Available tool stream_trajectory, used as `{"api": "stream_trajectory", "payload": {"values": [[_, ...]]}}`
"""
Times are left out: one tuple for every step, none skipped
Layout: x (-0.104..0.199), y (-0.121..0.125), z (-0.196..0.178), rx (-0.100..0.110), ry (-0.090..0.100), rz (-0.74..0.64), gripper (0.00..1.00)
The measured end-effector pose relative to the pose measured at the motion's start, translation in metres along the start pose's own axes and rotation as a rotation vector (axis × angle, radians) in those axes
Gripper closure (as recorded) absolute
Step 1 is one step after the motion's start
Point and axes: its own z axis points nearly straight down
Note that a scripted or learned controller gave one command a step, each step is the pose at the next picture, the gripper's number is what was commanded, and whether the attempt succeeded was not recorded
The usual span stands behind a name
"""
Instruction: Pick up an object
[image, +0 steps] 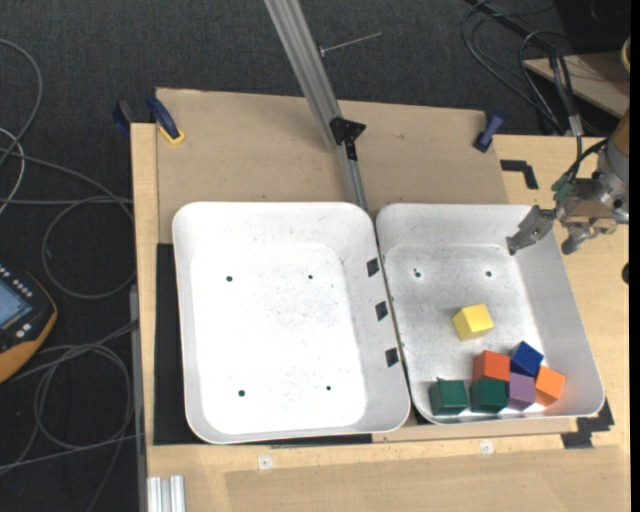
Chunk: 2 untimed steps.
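You have one fixed camera, mounted above the bench (330, 150) and tilted so it looks down at a slant. It takes in both white bins whole: the left bin (200, 300) sits near the middle of your picture and the right bin (560, 290) runs toward the right edge. The far side of the bench lies toward the top, the near edge along the bottom. You stand far enough back to see dark floor and loose cables (60, 200) beyond the bench on the left and top. The arm's gripper (555, 230) enters from your right.
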Motion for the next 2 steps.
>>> {"api": "stream_trajectory", "payload": {"values": [[-0.001,-0.01,0.056,0.001,0.001,0.002,0.0],[-0.001,-0.01,0.12,0.003,0.001,0.001,0.0]]}}
